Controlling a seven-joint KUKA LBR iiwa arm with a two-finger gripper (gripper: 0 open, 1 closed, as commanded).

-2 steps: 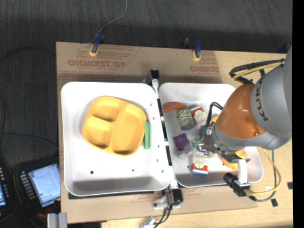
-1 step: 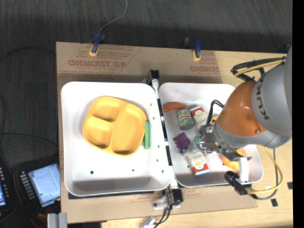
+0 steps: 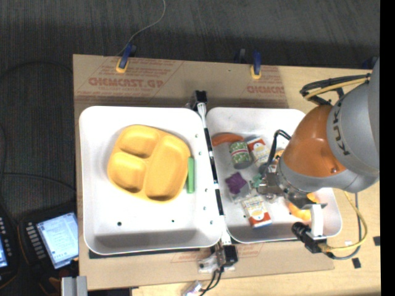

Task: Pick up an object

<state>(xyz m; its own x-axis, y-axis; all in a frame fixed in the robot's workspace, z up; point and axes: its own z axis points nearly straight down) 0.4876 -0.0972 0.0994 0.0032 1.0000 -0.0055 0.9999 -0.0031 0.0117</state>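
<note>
My gripper (image 3: 266, 181) is low in the right bin (image 3: 279, 115), under the orange wrist band, and much of it is hidden by the arm. Just left of it lies a purple object (image 3: 235, 182). A small red and white carton (image 3: 257, 210) sits just below it. Farther up the bin lie a green can (image 3: 241, 155), another small carton (image 3: 257, 145) and an orange piece (image 3: 223, 139). An orange and yellow object (image 3: 300, 212) peeks out from under the arm at the lower right.
The left bin (image 3: 99, 221) holds a yellow divided plate (image 3: 148, 162) with a green marker (image 3: 191, 175) along its right side. Two clamps (image 3: 255, 65) pin the cardboard sheet at the back. A cable loops beside the arm at the right.
</note>
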